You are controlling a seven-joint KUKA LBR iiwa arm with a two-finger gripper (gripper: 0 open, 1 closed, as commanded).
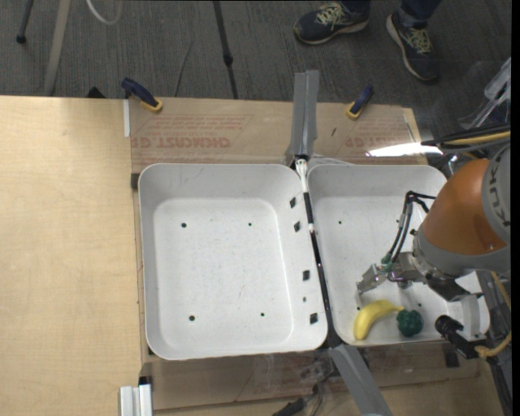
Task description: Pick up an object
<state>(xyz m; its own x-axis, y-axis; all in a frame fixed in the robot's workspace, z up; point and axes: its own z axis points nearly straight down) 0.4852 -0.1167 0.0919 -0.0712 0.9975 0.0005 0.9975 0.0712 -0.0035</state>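
Observation:
A yellow banana lies near the front edge of the right bin, with a small green broccoli-like piece just to its right. My gripper hangs low over the right bin, its metal fingers pointing left, just above and behind the banana. Nothing shows between the fingers, and I cannot make out their spread. The orange band of the arm covers the bin's right side.
The left bin sits beside the right one, joined by a grey divider with black clips. Cardboard lies behind the bins, held by two clamps. Someone's shoes stand on the floor at the back.

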